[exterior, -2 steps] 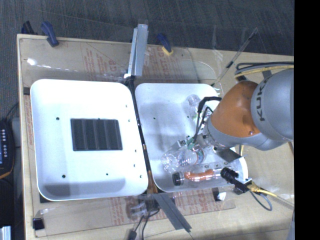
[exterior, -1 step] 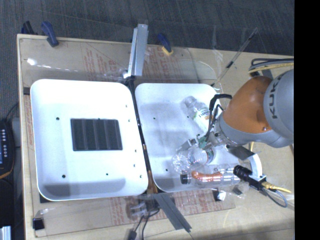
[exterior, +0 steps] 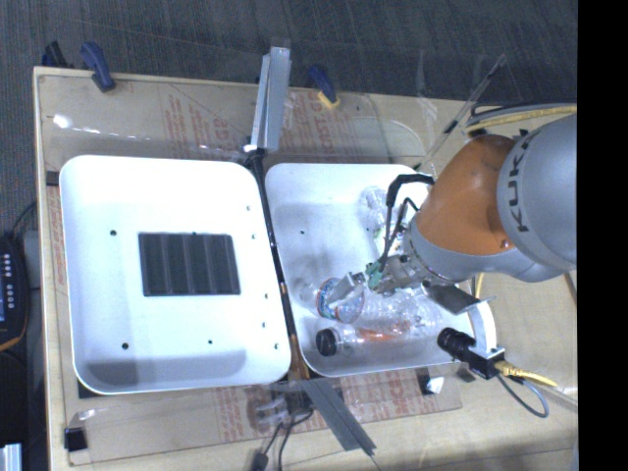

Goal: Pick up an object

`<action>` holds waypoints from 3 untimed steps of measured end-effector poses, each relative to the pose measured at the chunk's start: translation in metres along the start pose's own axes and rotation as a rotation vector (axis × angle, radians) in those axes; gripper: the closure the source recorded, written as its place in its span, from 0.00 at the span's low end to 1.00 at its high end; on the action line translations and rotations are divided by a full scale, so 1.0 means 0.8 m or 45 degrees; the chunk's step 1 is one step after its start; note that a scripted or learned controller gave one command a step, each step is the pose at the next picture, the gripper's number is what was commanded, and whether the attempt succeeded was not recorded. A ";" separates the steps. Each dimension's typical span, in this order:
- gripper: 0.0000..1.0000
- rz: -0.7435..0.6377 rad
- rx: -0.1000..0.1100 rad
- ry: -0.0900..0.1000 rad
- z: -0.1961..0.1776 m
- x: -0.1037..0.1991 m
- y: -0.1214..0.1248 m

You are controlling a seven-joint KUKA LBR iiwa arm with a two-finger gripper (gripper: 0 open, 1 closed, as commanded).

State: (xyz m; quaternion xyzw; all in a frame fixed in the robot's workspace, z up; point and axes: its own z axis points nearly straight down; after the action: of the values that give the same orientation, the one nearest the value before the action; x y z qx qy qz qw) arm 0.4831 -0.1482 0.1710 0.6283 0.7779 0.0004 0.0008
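Gripper [exterior: 385,275] sits low in right bin [exterior: 294,199], just right of clear bottles [exterior: 368,312]. Bottles lie lengthwise left-right, below-left of it. Can't tell claw state.

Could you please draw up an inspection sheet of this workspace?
Surface: bench bearing a left bin and right bin.
Job's things: clear plastic bottles heaped in the right bin's near half.
Clutter: dark ribbed panel in the left bin.
Grippers: pincer low over the bottles; grasp not discernible.
Cables: yellow cable at the bench's right.
Surroundings: blue clamps on the far edge; dark carpet.
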 end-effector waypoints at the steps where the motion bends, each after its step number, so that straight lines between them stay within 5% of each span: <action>1: 0.00 0.043 0.007 0.001 0.098 0.022 0.035; 2: 0.00 -0.165 0.002 0.001 0.098 -0.011 0.070; 3: 0.00 -0.210 -0.004 -0.013 0.095 0.005 0.143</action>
State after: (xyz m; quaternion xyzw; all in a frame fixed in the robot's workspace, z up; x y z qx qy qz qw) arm 0.5940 -0.1203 0.0950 0.5621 0.8271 -0.0018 0.0056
